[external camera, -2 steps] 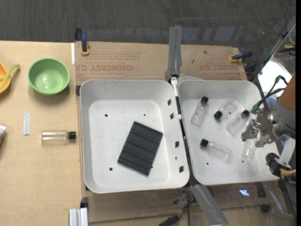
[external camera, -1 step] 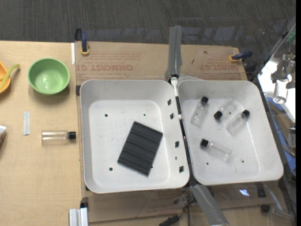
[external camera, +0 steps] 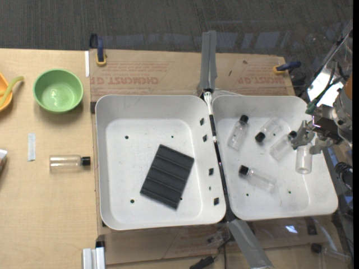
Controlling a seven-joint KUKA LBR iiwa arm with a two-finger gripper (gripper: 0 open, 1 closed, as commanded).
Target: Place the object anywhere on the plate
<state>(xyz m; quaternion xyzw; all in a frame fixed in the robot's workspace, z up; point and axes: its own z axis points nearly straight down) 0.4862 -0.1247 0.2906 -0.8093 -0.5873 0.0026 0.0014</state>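
The arm reaches in from the right edge, only its wrist end and tooling showing, bent down over the right-hand side of the right shallow white bin [external camera: 280,205]. The two-finger gripper [external camera: 305,140] sits low at that bin's right wall, pointing leftward and down, with a grey finger [external camera: 301,135] visible on its left side. Just below the jaws stands a small clear plastic vial [external camera: 303,160], upright or nearly so, touching or almost touching the gripper's tip; whether it sits between the fingers cannot be told, and whether the jaws are open or closed cannot be told either.

To the left of the jaws, near them, lies a clear vial with a black cap [external camera: 271,131]. Farther left rests another black-capped clear vial [external camera: 238,131], tilted. Below and left of the jaws lies a third black-capped clear vial [external camera: 257,177], on its side.

Well to the left of the jaws, in the left shallow white bin [external camera: 112,167], lies the flat dark grey ribbed rectangular plate [external camera: 167,176], turned at an angle, with nothing on it.

On the wooden bench, far left of the jaws, sit a green plastic bowl [external camera: 58,91] and a clear bottle with a black cap [external camera: 69,161] on its side.
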